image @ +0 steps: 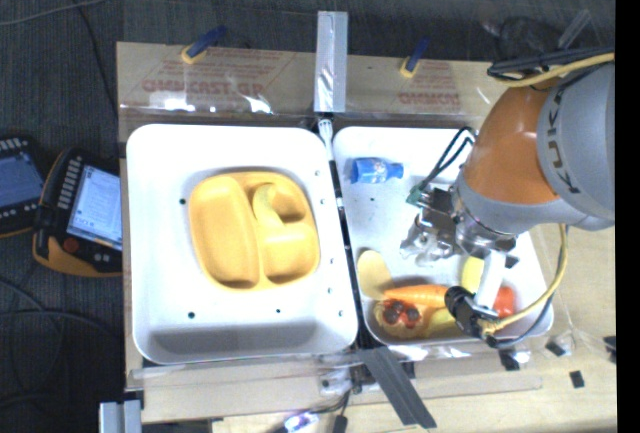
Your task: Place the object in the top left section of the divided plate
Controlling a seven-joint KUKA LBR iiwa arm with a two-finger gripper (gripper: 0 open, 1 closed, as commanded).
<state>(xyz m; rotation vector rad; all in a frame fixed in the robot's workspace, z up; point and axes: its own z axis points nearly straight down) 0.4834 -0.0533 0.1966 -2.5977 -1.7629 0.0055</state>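
Looking down on the bench, we see the yellow divided plate (255, 229) in the middle of the left bin (150, 251), with one long section on its left and two smaller ones on its right. A yellow object (266, 198), the same colour as the plate, seems to lie in the upper right section, but its outline is hard to separate from the plate.

The arm (540, 156) covers much of the right bin (345, 221). The gripper (432, 231) hangs over the middle of this bin; it is small and blurred against the white floor, so we cannot tell how the jaws stand or if anything is between them.

A blue bottle (374, 170) lies near the far left corner of the right bin. At the near edge, a carrot (415, 298) and other toy foods (405, 316) are partly hidden by the wrist and cables.
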